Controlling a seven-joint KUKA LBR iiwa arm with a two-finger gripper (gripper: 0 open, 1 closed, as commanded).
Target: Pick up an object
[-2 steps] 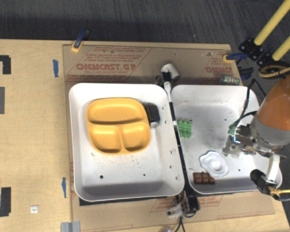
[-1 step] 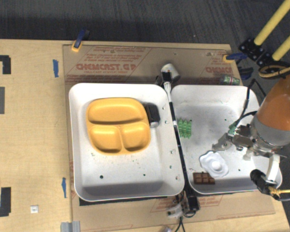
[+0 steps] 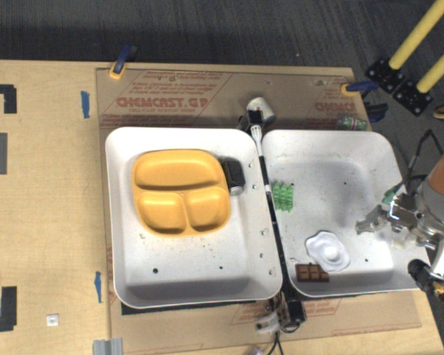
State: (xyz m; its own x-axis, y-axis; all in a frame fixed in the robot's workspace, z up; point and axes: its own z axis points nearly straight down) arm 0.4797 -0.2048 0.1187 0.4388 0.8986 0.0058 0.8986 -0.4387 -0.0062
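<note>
The left bin (image 3: 126, 257) holds a yellow divided plate (image 3: 182, 190) with a small black object (image 3: 234, 174) against its right side. In the right bin (image 3: 370, 150) lie a green toothed piece (image 3: 283, 196) near the left wall, a white round cap-like item (image 3: 327, 250) toward the front, and a brown ridged block (image 3: 311, 274) by the front wall. My gripper (image 3: 377, 219) hangs over the right side of the right bin, to the right of the white item and apart from it. I see nothing held in it.
The arm's wrist (image 3: 429, 213) enters from the right edge over the right bin's rim. A divider with a white clip (image 3: 259, 111) at its far end runs between the bins. Yellow poles (image 3: 422, 28) stand at the top right.
</note>
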